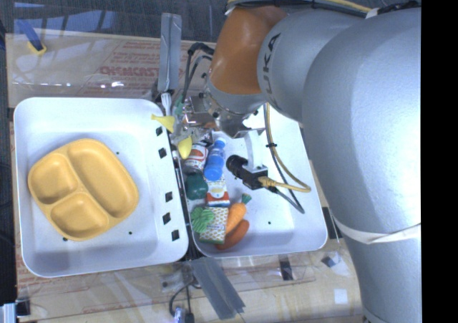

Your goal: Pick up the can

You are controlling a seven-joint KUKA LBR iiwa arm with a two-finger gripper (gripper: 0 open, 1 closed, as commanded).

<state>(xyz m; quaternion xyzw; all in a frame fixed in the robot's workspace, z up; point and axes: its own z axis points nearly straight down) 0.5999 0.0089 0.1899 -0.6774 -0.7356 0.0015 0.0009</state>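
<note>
The arm (336,99) reaches in from the right and bends down over the right bin (286,239), so its big grey body covers most of that bin. The gripper (192,122) hangs low at the left wall of this bin, just above a small heap of objects. I cannot tell if it is clenched or released, because the wrist and its cables hide that part.

The can (195,158), as I judge it, is the small cylinder with a red and white label lying directly under the gripper, touching a blue bottle (215,160) on its right. Nearer to me lie a dark green object (195,185), a green knitted thing (206,220) and a toy carrot (235,218), all pushed together along the same wall. Probably the gripper is so low because it aims at the can, but the crowding makes a clean grasp difficult.

The left bin (43,250) holds a yellow divided plate (82,187), well apart from the work.
</note>
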